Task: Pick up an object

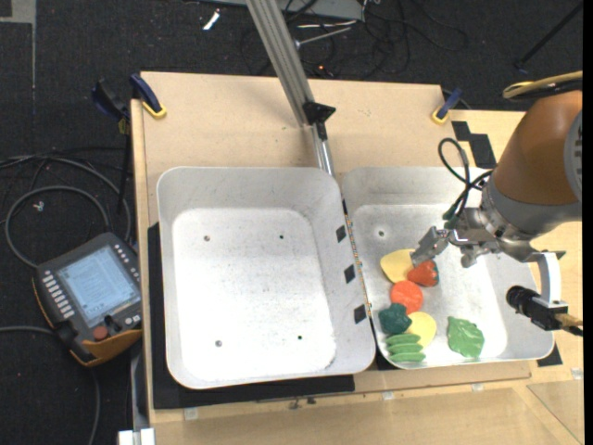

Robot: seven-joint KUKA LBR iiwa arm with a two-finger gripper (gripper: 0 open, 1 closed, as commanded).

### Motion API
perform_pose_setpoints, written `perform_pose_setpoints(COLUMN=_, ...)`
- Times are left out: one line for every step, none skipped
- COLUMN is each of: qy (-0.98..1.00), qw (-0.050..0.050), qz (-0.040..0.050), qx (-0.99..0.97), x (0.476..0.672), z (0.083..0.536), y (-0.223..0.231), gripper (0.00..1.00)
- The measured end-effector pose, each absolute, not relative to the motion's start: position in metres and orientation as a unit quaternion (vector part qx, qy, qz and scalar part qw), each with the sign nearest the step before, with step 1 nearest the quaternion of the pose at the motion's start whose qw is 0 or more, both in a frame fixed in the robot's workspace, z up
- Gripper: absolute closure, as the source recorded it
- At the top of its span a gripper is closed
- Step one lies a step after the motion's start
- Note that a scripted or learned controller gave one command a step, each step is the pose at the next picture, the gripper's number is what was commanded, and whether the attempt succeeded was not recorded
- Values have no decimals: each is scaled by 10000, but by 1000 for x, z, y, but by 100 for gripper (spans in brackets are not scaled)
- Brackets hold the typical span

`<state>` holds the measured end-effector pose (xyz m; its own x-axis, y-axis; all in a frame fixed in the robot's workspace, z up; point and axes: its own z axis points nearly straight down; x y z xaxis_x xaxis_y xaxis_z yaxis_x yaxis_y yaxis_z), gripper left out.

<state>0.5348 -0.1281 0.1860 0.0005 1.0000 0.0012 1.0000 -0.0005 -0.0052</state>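
Gripper (432, 251), finger state not discernible, stood directly over red toy (423, 273) lying on yellow piece (397, 265) in right bin (519, 341), other toys nearer the front.

The big round robot arm (547, 165) is grey with a shiny orange band on top. A black cable (456, 167) loops beside its small grey metal gripper (432, 247).

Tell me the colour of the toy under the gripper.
Red toy, under the gripper, seen in the camera view.
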Motion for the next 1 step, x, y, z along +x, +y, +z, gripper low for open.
perform_pose_setpoints(qy=-7068, qw=18, qz=13, qx=-7074, x=535, z=142, y=-125, gripper=0)
